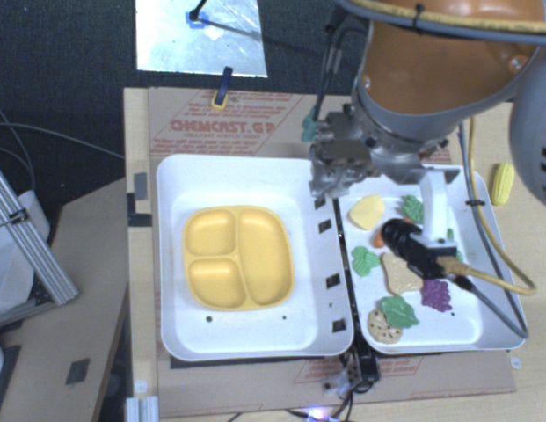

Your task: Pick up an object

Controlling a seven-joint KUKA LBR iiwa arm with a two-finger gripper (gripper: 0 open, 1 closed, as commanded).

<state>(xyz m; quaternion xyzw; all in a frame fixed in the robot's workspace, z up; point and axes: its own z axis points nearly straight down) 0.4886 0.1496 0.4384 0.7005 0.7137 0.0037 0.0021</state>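
The tool (330,183) was seen low over the divide between the two bins, at the far inner corner of the bin on the view's right (484,323). Whether it was open or closed could not be told.

The toy foods, from which a pick was to be made, were spread in that bin. Nearest the camera, a round biscuit (383,326) was found by the near wall, with a green leaf (399,310) touching its far edge. A purple bunch of grapes (438,295) was placed just beside the leaf, toward the view's right. Behind these, a slice of bread (401,276) was seen lying flat, and a small green floret (365,259) was set near the divide. A small orange piece (378,236) was seen just beyond the floret. Farther back, a pale yellow wedge (367,210) was found close beside the tool, with another green leaf (413,207) near it.

In the bin on the view's left (229,178), a yellow divided plate (239,258) was laid flat in the middle.

A yellow corn cob (502,183) was seen outside the bins, at the view's right. Under the bins, a printed cardboard sheet (255,121) was spread on the worktop (88,262). Beyond it, a blue and yellow marker (222,89) and a shiny foil sheet (200,23) were seen.
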